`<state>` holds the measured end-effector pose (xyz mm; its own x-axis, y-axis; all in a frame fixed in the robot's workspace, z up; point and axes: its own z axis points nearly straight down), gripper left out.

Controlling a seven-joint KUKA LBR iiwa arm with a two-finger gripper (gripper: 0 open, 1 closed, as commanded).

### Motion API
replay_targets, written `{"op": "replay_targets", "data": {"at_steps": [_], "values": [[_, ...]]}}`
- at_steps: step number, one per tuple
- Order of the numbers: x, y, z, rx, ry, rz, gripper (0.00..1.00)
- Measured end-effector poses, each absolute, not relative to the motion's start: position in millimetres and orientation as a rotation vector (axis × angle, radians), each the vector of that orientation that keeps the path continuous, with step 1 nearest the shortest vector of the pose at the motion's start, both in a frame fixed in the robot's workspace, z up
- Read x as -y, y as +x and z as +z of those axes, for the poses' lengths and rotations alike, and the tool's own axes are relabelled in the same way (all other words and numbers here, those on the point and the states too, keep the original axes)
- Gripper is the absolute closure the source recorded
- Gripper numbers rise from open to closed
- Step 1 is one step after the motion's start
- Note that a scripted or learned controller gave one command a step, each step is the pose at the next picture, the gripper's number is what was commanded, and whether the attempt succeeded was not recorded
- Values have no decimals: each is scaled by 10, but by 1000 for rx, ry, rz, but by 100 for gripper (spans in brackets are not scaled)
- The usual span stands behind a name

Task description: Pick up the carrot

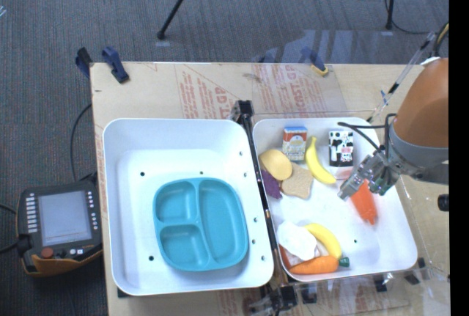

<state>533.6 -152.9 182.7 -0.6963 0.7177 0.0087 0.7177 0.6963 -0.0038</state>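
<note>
TARGET: small orange plastic toy carrot, right of yellow banana | GRIPPER: finger state cannot be told, at carrot's top | HANDLING: likely light, rigid, slick; grasp mid-body across taper.

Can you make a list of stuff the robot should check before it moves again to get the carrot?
1. Gripper over the right bin: ok.
2. Carrot under the gripper, touching it: ok.
3. Carrot between the fingers: cannot tell.
4. Second carrot at the bin's front edge, away from the gripper: ok.
5. Banana beside the gripper, out of its way: cannot tell.
6. Blue plate in the left bin, away from the gripper: ok.
</note>
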Motion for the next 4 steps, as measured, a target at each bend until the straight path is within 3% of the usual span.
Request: {"op": "replay_targets", "data": {"at_steps": [1,2,3,4], "values": [[1672,5362,1126,2523,-1859,4,100],[1670,5374,1141,2526,-1859,2,0],[1284,4745,855,2638,-1692,1,0],[1283,4752,949,2637,-1693,0,100]]}}
